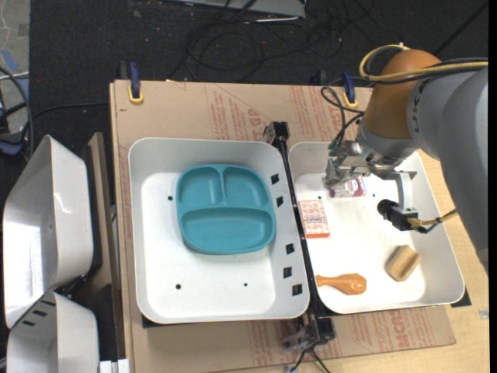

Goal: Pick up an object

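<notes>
Handling: the small packet [351, 186] is judged light and crinkly; pinch across its short sides.
Look: pinkish-white, small, partly hidden under the gripper [342, 179].
Place: upper middle of the right bin [443, 286], right of frame.
Fingers: whether spread or closed cannot be told.
Others: card [314, 217], cork [402, 263], orange drumstick toy [342, 284].

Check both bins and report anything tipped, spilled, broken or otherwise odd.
Nothing stands out. The teal divided plate lies flat in the left bin. In the right bin the red-and-white packet, tan block and orange chicken-leg toy lie apart, with the gripper low over a small pinkish item.
</notes>
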### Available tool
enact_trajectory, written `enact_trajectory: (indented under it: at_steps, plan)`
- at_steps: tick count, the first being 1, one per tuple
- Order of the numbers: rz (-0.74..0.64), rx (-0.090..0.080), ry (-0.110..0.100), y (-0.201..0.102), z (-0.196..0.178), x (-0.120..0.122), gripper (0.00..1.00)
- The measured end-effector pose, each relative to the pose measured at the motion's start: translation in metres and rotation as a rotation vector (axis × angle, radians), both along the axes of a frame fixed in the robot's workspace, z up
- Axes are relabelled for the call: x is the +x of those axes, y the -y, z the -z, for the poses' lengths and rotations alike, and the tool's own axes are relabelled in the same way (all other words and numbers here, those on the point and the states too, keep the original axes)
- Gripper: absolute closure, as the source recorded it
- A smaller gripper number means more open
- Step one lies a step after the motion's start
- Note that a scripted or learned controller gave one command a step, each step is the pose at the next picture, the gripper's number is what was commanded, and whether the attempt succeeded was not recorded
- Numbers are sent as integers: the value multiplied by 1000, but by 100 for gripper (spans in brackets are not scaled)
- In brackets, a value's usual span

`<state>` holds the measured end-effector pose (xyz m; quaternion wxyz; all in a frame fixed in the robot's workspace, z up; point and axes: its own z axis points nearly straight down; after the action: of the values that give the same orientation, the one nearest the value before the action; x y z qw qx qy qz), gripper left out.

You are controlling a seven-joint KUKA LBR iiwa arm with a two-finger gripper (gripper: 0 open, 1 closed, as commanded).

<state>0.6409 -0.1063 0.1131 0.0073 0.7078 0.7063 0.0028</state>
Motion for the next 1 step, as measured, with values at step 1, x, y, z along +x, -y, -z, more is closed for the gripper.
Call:
enact_trajectory:
  at_steps: [1]
  plan:
    - [-5, 6, -8, -3, -51, 11, 100]
